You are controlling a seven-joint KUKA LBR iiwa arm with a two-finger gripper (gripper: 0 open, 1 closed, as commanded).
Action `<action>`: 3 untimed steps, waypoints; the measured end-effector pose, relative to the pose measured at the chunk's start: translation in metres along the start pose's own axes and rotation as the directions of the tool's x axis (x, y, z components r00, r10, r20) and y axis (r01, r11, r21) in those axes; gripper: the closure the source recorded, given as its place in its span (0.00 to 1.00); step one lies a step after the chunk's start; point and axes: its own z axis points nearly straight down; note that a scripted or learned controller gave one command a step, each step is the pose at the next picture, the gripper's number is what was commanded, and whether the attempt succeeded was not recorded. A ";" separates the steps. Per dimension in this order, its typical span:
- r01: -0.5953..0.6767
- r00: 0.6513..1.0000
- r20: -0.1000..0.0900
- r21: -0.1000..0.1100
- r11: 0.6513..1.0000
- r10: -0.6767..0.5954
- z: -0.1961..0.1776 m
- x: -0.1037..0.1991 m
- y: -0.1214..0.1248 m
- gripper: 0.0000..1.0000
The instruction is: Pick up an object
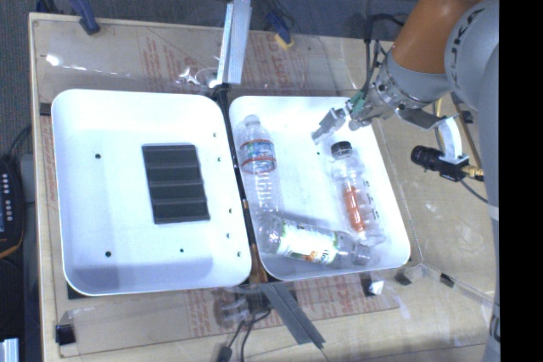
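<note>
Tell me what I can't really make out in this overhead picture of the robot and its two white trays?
- The hand, camera view: too small and blurred to tell how its fingers stand.
- The arm: cut off by the picture's right and top edges.
- Labels on the three clear bottles, e.g. the left bottle: print too small to read.
- The bottom bottle: transparent and glary, so its outline blends into the right tray.
- The dark ribbed block in the left tray: what it is stays unclear.
</note>
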 end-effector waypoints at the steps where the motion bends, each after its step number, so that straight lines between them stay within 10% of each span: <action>1: 0.055 0.998 -0.003 0.005 0.998 -0.055 0.061 0.089 0.027 0.00; 2: 0.027 1.000 -0.002 0.005 1.000 -0.027 0.128 0.079 0.024 0.00; 3: 0.032 0.999 -0.001 0.004 0.999 -0.032 0.116 0.079 0.025 1.00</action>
